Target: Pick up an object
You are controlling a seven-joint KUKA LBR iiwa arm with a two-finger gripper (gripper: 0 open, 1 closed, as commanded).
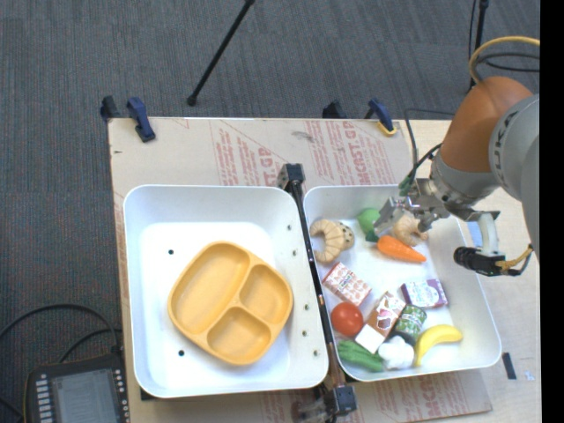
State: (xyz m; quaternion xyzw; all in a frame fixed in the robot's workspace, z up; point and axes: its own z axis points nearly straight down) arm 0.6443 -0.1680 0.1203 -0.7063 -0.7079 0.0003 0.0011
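Note:
My gripper (398, 213) hangs low over the far part of the right bin (480, 320), at the end of the grey arm with its orange band. Right under it lies a tan lumpy item (407, 228), with a green piece (368, 220) to its left and a carrot (401, 249) just in front. A croissant (332, 238) lies farther left. Nearer the front are a pink box (345, 284), a tomato (346, 319), a purple packet (424, 294), a banana (436, 340) and a green vegetable (359, 355).
The left bin (145, 236) holds a yellow divided plate (231, 300). A black clamp (293, 176) sits where the bins meet at the back. Blue clamps (140, 117) grip the board's far edge. A cable (483, 258) loops beside the arm.

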